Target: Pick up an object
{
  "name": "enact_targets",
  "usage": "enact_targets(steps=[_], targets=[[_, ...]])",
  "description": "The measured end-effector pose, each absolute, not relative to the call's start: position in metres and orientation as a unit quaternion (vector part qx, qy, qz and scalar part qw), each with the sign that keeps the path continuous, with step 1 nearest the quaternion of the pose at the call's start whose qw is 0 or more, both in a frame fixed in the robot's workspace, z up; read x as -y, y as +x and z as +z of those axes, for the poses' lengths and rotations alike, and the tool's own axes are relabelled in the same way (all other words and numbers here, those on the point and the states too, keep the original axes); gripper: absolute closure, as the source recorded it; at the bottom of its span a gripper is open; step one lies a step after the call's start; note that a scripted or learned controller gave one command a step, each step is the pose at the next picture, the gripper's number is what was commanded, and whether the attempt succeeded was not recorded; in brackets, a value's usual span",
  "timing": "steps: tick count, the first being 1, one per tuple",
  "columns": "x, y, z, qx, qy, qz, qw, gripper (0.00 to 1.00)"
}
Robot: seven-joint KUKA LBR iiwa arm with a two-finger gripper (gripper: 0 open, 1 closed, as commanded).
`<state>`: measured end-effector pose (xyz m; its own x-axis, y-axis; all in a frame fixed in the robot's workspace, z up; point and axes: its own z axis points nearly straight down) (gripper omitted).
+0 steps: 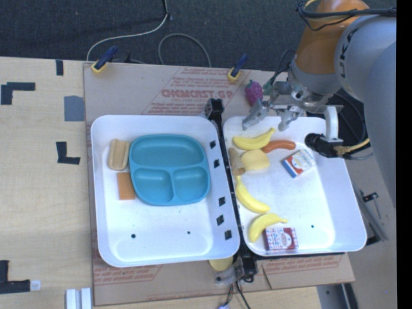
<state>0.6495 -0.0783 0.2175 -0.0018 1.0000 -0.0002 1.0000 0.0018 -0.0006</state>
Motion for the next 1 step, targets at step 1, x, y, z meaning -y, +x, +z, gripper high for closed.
enact_targets(steps=[1], targets=[[0.0604,0.6383,0.1817,0.708,-0.706,0.0017,0.001,0.00]])
